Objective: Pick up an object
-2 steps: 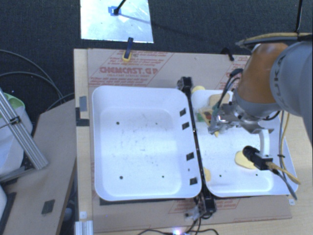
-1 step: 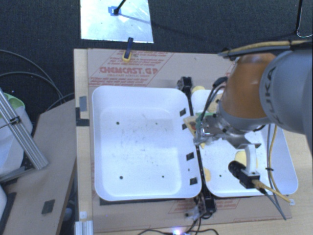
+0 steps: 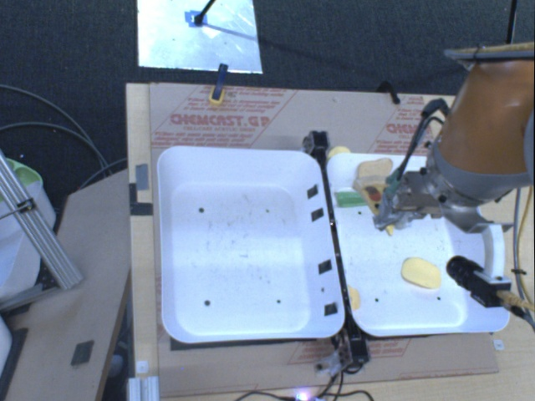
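Look first at the end effector [image 3: 386, 218]: it hangs low over the right bin [image 3: 435, 320], in that bin's upper left part, beneath the grey wrist and the broad orange band of the arm [image 3: 489, 115] that comes in from the right. You cannot tell from this slanted view how it is set, because the metal parts and cables around the wrist blur together there. A small yellow-orange speck shows right at its tip, but you cannot tell whether that is a held thing or part of something lying in the bin.

Just to the left of the tip you see a small green object [image 3: 349, 197], flat and oblong, lying on the bin floor near the divider. Just above it lies a tan, bread-like piece [image 3: 373, 170], pale brown and irregular, partly hidden by the wrist. A pale yellow round piece [image 3: 338, 152] sits at the bin's upper left corner, against the rim.

Further out, toward the lower right of the same bin, a yellow lump [image 3: 420, 272] rests well apart from the tip; it is smooth, oval and lemon-coloured. Another small yellow piece [image 3: 354, 298] peeks out beside the divider at the bin's lower left.

The left bin [image 3: 242, 245] shows its white floor with faint specks. Both bins sit on a brown board on the table [image 3: 92, 249].
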{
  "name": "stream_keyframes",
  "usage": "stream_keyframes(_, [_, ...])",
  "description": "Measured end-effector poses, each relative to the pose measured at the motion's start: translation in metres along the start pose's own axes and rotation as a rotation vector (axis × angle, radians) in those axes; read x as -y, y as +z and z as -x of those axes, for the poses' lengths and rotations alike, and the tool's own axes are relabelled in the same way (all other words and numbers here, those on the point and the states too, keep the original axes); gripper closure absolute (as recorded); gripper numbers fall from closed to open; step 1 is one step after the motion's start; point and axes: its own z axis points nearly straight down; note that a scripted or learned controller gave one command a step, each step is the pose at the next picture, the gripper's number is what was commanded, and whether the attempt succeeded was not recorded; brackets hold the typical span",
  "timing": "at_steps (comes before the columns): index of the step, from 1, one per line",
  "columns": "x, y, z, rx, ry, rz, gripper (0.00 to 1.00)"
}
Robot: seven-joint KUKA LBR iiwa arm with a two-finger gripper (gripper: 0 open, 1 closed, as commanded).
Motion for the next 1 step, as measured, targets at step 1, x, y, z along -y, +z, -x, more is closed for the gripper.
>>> stream_keyframes(1, [0.0038,0.0854,-0.0269,-0.001,-0.002,-0.02,1.0])
